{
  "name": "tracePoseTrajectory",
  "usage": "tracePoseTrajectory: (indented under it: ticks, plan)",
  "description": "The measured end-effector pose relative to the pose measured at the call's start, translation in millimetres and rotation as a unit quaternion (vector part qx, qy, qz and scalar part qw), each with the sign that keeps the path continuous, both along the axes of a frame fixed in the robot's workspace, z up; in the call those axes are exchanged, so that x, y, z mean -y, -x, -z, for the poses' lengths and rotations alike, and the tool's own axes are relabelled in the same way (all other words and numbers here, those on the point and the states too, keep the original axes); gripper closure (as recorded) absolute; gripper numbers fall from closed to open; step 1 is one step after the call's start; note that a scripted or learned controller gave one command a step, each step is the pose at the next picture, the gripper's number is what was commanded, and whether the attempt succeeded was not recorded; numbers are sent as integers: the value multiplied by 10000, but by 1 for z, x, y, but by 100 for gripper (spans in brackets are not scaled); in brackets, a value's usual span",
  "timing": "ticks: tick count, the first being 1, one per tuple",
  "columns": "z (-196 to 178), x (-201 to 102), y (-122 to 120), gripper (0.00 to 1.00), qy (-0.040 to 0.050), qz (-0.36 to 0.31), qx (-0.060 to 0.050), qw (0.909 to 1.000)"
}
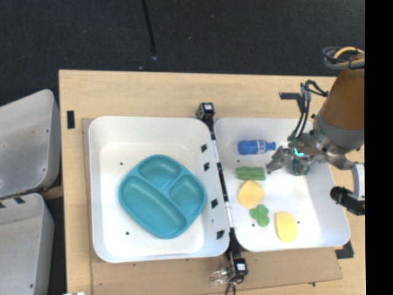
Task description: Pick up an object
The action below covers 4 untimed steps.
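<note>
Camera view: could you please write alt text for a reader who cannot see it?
The gripper hangs over the right bin, near a blue bottle, a green block, two yellow pieces and a green toy. The left bin holds a teal divided plate.

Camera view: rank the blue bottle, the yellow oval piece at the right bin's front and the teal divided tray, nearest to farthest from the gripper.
1. Blue bottle, right bin, just left of the gripper.
2. Yellow oval piece, right bin's front edge.
3. Teal divided tray, in the left bin.
</note>
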<state>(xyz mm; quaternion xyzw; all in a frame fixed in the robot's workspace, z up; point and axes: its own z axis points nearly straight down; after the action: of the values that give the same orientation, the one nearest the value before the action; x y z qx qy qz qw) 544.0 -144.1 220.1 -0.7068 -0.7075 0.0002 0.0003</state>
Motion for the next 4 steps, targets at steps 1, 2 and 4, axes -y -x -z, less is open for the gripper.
tracePoseTrajectory:
  ticks: [1, 2, 4]
  plan:
    - [0, 0, 0, 0, 1, -1, 6, 10000]
    - [56, 6, -9, 0, 7, 14, -13, 10000]
    - [118, 4, -4, 0, 9, 36, 19, 10000]
